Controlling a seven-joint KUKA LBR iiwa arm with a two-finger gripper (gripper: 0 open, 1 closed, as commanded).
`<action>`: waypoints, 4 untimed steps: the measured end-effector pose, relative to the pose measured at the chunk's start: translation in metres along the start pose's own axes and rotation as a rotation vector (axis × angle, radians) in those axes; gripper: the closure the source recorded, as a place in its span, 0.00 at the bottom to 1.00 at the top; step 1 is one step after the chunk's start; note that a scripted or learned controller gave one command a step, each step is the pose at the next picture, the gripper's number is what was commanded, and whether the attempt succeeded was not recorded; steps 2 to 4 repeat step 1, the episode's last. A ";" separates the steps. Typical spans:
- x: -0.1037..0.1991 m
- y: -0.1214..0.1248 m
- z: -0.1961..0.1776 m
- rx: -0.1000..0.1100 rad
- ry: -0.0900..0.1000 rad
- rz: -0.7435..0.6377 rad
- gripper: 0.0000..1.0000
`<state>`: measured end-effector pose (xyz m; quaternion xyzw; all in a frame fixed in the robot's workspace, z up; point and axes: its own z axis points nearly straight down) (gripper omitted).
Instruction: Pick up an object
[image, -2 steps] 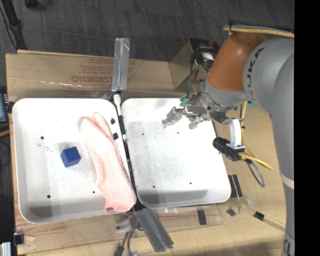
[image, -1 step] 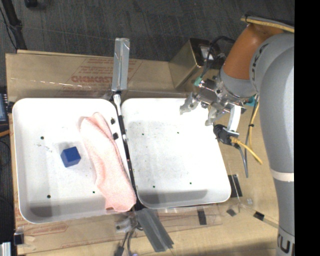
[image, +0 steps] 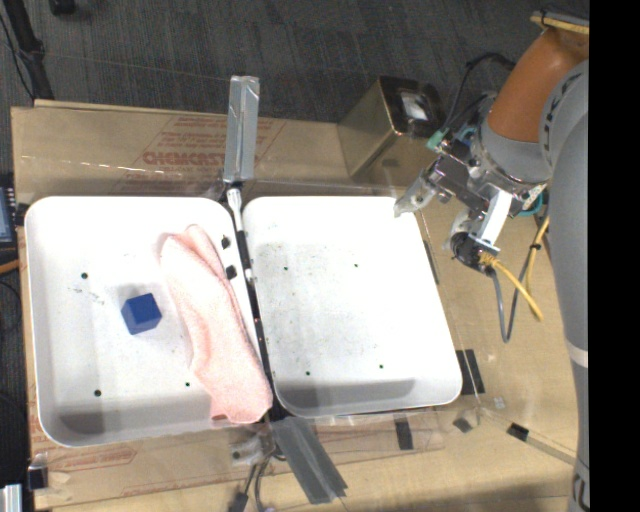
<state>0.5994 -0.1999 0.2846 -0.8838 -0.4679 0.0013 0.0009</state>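
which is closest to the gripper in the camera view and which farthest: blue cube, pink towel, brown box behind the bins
Measured from the gripper, above the right bin's far right corner:
1. Brown box, on the bench just behind the right bin, nearest.
2. Pink towel, along the left bin's right side.
3. Blue cube, mid left bin, left of the towel, farthest.

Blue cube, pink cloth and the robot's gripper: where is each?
blue cube (image: 142, 312), camera view, its top face.
pink cloth (image: 212, 320), camera view, middle of the fabric.
gripper (image: 405, 207), camera view, at its fingertips.
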 end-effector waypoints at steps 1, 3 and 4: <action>0.010 -0.022 0.075 0.005 -0.002 -0.116 0.00; 0.010 -0.022 0.075 0.005 -0.002 -0.116 0.00; 0.010 -0.022 0.075 0.005 -0.002 -0.116 0.00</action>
